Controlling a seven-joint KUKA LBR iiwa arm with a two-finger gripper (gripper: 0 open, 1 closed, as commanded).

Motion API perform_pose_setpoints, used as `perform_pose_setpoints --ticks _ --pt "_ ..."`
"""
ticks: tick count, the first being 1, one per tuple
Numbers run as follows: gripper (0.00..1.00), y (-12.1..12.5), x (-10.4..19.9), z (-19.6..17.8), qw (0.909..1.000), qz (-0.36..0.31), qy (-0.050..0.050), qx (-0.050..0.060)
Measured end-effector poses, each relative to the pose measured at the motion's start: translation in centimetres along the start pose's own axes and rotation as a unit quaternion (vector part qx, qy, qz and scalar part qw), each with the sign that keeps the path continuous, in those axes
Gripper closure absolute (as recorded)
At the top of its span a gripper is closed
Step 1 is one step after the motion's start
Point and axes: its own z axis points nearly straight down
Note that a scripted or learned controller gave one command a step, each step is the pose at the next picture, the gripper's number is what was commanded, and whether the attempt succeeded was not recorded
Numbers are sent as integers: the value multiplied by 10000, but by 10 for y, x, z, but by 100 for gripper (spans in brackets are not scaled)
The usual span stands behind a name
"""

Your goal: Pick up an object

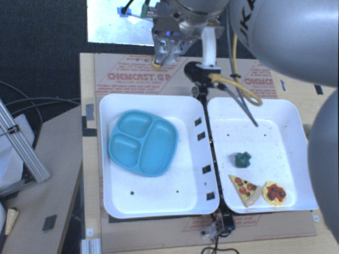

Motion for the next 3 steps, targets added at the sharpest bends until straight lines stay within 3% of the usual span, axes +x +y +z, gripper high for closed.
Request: perform_pose_setpoints --ticks 1,2,3 --pt "100 44 18 107 10000 -25 -13 63" --pt "100 41 18 233 10000 -15 -15 68" --pt "100 45 19 201 10000 -27 11 7"
